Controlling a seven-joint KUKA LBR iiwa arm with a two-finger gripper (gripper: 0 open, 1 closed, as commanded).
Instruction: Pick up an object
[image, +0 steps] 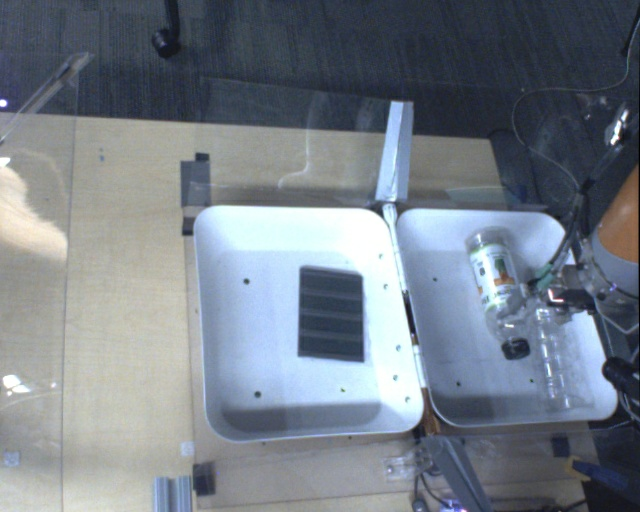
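Observation:
A clear plastic bottle (494, 280) with a green and white label lies in the right bin (450, 395), its black cap (515, 348) pointing toward the front. A black ribbed rectangular pad (332, 313) lies flat in the middle of the left bin (225, 300). My gripper (556, 378) reaches down into the right bin's right side, just right of the bottle's cap end and close to the bin's right wall. Nothing shows held in it.
The grey arm with its orange band (615, 235) enters from the right, over the right bin's edge. Cables (545, 130) loop behind the right bin. A metal divider bar (395, 150) stands at the back between the bins.

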